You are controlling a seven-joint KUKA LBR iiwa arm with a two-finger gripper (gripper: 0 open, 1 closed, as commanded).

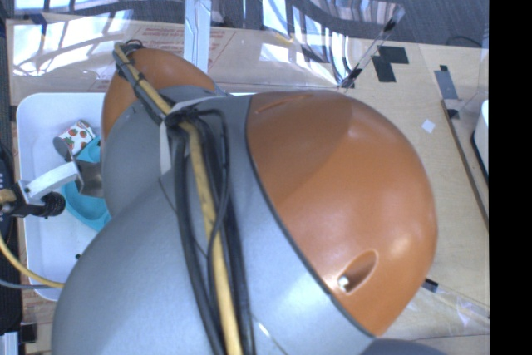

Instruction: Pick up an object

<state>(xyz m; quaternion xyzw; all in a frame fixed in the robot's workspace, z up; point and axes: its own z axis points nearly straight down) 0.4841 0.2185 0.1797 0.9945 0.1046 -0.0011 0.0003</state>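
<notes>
The grey and orange arm (274, 204) covers most of the camera view and hides much of both bins. In the left bin (33, 116), a strip of white floor shows at the far left. A small white object with red and green marks (79, 135) lies there, with a grey piece (65, 147) beside it. Just below them lies a blue object (90, 210). My gripper (88, 175) reaches down at the arm's left edge, between the patterned object and the blue one, and is mostly hidden by the arm. Whether it touches either object is not visible.
The left bin's white wall (25, 170) runs along the left edge of the view. Shiny plastic sheeting (316, 21) lies along the far side of the bench. Bare wooden bench top (449, 162) with black tape marks shows at the right.
</notes>
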